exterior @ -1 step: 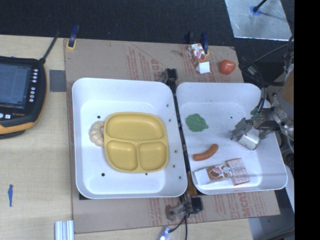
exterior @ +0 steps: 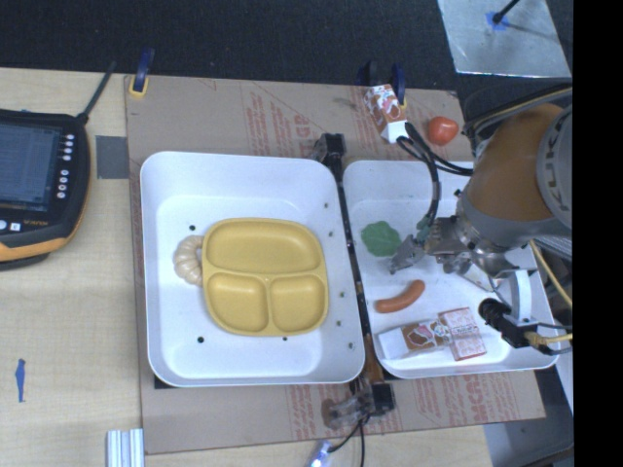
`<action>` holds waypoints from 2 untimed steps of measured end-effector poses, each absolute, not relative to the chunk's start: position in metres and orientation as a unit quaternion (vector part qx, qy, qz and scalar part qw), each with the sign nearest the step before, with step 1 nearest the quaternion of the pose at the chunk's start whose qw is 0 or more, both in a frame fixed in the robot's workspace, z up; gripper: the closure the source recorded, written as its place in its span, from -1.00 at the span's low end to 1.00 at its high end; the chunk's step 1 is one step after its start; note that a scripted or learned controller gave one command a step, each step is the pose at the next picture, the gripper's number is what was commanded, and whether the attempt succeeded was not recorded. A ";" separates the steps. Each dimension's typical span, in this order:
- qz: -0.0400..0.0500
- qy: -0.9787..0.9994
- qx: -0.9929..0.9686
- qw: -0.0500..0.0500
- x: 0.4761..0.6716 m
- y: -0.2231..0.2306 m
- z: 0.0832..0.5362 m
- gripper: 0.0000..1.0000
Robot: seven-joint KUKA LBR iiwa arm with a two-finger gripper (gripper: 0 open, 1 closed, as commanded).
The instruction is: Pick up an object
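1. Nearest the table's front edge, inside the right bin (exterior: 389, 363), lies a flat rectangular packet (exterior: 440, 335) with red and white print, its long axis running roughly along the bin's front wall and slightly tilted.
2. Just behind it rests a sausage (exterior: 399, 297), a smooth, rounded, orange-red cylinder. Its long axis runs at a slant, the left end nearer the front, the right end raised toward the back.
3. Farther back in the same bin sits a green lump (exterior: 381, 237), bumpy and leafy in texture, close to the wall shared with the left bin.
4. The pincer (exterior: 413, 252) hangs over the right bin, between the green lump and the sausage and just right of both. Whether its fingers are spread or pressed together, I cannot tell; nothing is visibly caught in them.
5. The arm (exterior: 516, 178) above it is a bulky grey body with an orange band.
6. The left bin (exterior: 165, 261) holds a matte yellow tray (exterior: 263, 275) with rounded corners and three compartments; a pale, knobbly item (exterior: 186, 259) touches its left rim.
7. Toward the table's back edge, outside the bins, lie a small glossy red ball (exterior: 442, 129) and a printed packet (exterior: 384, 105).
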State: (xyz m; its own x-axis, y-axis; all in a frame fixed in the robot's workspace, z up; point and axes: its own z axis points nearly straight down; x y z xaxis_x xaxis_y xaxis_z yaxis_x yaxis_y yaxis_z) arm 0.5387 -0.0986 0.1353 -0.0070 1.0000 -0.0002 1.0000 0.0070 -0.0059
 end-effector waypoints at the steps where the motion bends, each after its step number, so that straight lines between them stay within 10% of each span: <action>1: 0.002 -0.709 -0.705 0.002 0.509 -0.122 0.091 -1.00; 2: 0.003 -0.711 -0.704 0.002 0.509 -0.123 0.101 1.00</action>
State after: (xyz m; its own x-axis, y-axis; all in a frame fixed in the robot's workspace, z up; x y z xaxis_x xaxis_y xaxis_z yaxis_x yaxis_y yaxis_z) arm 0.5092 -0.1231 0.1013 -0.0099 1.0000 -0.0009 0.9999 0.0099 -0.0063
